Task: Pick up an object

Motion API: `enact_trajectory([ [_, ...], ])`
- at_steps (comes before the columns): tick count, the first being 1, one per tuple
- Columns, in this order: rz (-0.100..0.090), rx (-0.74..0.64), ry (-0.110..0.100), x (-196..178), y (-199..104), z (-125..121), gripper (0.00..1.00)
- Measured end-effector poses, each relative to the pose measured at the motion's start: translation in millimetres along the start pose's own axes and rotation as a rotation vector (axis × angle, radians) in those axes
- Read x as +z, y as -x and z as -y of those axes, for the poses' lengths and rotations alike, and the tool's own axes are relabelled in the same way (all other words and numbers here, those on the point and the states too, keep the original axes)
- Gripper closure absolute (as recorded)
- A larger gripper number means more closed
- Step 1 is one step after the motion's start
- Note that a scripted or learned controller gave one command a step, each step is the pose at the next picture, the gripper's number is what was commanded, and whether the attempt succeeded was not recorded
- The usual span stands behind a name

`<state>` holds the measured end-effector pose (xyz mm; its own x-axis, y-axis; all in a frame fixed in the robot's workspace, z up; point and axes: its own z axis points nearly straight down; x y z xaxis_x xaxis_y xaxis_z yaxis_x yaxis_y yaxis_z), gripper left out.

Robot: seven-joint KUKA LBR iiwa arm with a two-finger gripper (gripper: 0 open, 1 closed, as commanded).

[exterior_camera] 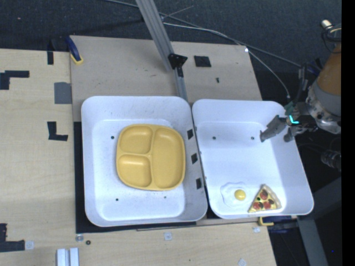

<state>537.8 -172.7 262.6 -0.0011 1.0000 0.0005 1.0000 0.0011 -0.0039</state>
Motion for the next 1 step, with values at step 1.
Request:
enact_trajectory([
  [1, 0.001, 0.000, 0.002, -0.9, 0.1, -0.6, 0.00],
])
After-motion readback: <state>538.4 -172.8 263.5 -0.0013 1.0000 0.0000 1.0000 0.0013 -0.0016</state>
